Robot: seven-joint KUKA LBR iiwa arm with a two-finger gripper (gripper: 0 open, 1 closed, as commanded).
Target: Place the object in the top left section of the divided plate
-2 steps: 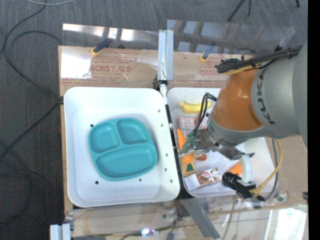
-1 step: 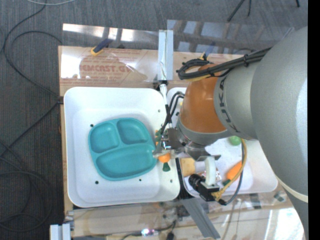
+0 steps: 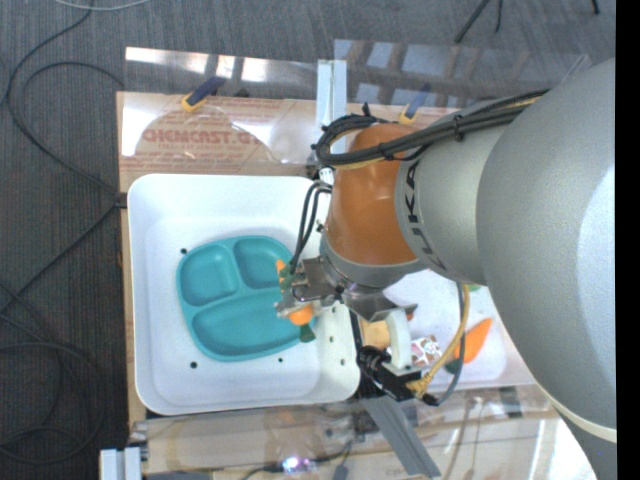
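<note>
1. We see a small orange toy with a green tip (image 3: 297,315), maybe a pretend carrot. It sits at the right edge of the teal plastic plate with three sections (image 3: 225,308), just under the hand (image 3: 296,298).
2. We think the toy is light and hard, like smooth plastic. It could slip or roll, but it will not break easily.
3. We think the best place to hold it is across its thick orange middle, not the thin green end.
4. We cannot tell if the hand is open, closed or gripping the toy. The hand hides most of the toy, so we will not guess.
5. The big grey arm with the orange band (image 3: 375,208) comes in from the right. It bends down over the edge between the two bins, and its wrist points down at the plate's right side.
6. The plate lies in the left white shallow bin (image 3: 160,218). The top left section of the plate (image 3: 208,276) is well to the left of the toy, so we think the toy is not there yet.
7. In the right white bin (image 3: 495,363) we see another orange piece (image 3: 476,336) and a small patterned item (image 3: 424,350), near the arm.
</note>
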